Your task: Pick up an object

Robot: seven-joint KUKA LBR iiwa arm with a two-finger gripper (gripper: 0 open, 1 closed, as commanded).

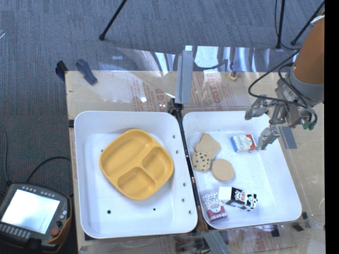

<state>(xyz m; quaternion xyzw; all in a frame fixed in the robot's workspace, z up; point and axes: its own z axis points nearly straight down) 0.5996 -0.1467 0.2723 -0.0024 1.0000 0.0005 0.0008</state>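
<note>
My gripper [260, 126] hung over the far side of the right bin [286, 187] with its fingers spread wide and nothing between them, and the little white and red box [243, 142] lay just beside my lower finger. That bin also held cookies [206, 151], a round cookie [223, 169], a cow-spotted carton [241, 197] and a small red and white packet [214, 205]. The left bin [87, 168] held a yellow tray [136, 163] with three parts.
</note>
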